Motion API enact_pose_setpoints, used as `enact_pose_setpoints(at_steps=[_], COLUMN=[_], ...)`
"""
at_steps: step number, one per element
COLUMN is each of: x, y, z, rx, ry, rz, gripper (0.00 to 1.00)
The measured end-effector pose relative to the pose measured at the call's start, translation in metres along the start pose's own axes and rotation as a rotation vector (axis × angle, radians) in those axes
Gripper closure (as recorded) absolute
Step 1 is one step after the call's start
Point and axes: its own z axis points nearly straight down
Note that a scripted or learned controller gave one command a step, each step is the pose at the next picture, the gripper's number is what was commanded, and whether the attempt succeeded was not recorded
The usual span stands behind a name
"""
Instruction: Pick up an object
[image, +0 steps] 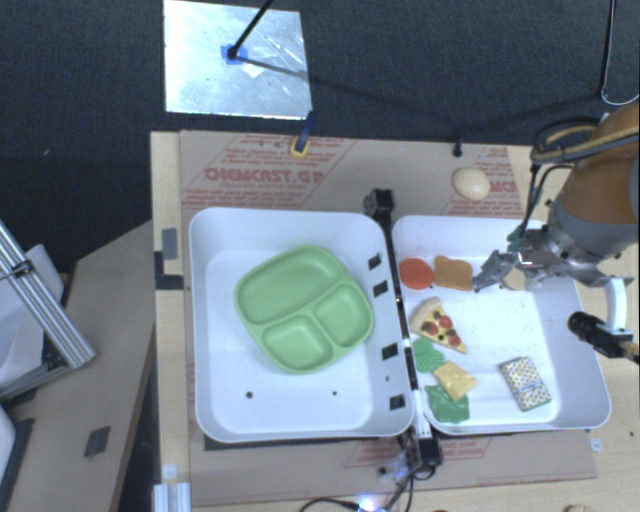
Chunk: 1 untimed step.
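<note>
My gripper (492, 272) hangs over the back part of the right bin (580, 330), just right of an orange-brown piece (452, 273) and a red round piece (416, 272). I see nothing held in it. A small tan thing (514, 281) shows just behind the gripper, partly hidden by it. Further forward lie a pizza slice (438, 326), a green leafy piece (430, 355), a yellow wedge (455, 379) on another green piece (447, 403), and a patterned block (525, 383).
The left bin (215, 400) holds a green divided plate (303, 308). A pale egg-shaped object (471, 183) rests on the bench behind the right bin. A black divider (395, 310) with clips runs between the bins. The arm (600, 195) rises at the right.
</note>
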Motion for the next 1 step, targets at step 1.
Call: enact_pose_setpoints(at_steps=[1], x=[0.0059], y=[0.0086], z=[0.0543], rx=[0.001], ry=[0.001], rz=[-0.004], gripper=[0.00])
